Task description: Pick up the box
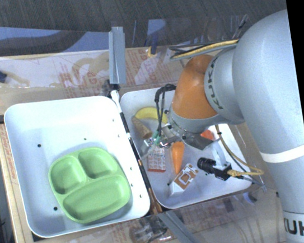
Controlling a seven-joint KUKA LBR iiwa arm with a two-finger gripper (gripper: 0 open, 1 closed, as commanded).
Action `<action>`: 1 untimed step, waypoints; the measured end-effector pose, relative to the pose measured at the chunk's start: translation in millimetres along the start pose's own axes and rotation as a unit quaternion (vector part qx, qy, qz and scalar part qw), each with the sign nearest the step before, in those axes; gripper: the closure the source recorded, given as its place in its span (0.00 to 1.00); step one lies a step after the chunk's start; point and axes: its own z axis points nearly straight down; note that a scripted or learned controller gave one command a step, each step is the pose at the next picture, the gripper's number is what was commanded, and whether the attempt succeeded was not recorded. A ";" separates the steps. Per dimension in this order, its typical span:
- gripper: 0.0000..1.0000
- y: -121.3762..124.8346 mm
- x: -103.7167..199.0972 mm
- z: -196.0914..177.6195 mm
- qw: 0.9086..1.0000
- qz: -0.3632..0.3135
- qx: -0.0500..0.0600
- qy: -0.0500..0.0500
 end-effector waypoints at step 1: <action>1.00 1.3 2.6 -9.5 1.000 -0.005 0.001 0.001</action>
